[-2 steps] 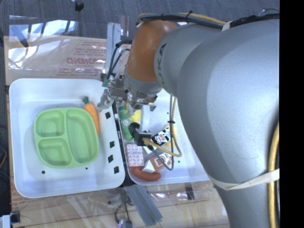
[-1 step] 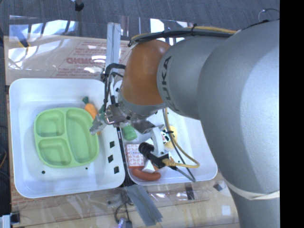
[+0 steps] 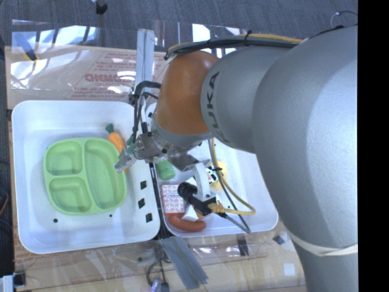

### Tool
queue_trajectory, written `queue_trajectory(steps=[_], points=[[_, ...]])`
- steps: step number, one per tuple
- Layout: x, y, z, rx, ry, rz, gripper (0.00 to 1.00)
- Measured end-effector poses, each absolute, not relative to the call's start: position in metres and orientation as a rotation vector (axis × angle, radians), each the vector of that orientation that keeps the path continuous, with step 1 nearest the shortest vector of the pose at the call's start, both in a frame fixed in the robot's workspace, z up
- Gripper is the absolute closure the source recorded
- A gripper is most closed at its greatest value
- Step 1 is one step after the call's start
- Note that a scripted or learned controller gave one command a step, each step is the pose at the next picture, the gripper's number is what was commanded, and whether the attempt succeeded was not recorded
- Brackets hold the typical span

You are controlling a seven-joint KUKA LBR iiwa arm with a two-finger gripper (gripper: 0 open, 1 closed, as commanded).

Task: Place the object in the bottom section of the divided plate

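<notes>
A: Fingers apart or together?
B: Cannot tell; the gripper hangs at the right rim of the green divided plate.
A: Nearest the front edge?
B: 1 reddish sausage in the right bin.
A: And the carrot?
B: It lies farther back in the left bin, just beside the plate's far right rim, outside all 3 sections.

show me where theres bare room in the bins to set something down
The green divided plate has all three sections bare. In the left bin, bare floor borders the plate on the left and along the front rim. The toy carrot lies beside the plate's back right edge. The right bin is crowded: the arm overhangs it, with a sausage and small packets.
</notes>
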State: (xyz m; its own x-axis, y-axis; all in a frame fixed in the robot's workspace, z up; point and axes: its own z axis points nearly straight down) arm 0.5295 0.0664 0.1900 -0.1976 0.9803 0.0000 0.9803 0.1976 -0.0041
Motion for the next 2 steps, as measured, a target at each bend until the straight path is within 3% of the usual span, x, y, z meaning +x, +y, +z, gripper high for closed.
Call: queue_trajectory(steps=[1,2], points=[[0.529,0.066,0.19,-1.988,-2.429,0.005,0.0],[0.517,0.094,0.19,-2.365,-2.068,0.003,0.0]])
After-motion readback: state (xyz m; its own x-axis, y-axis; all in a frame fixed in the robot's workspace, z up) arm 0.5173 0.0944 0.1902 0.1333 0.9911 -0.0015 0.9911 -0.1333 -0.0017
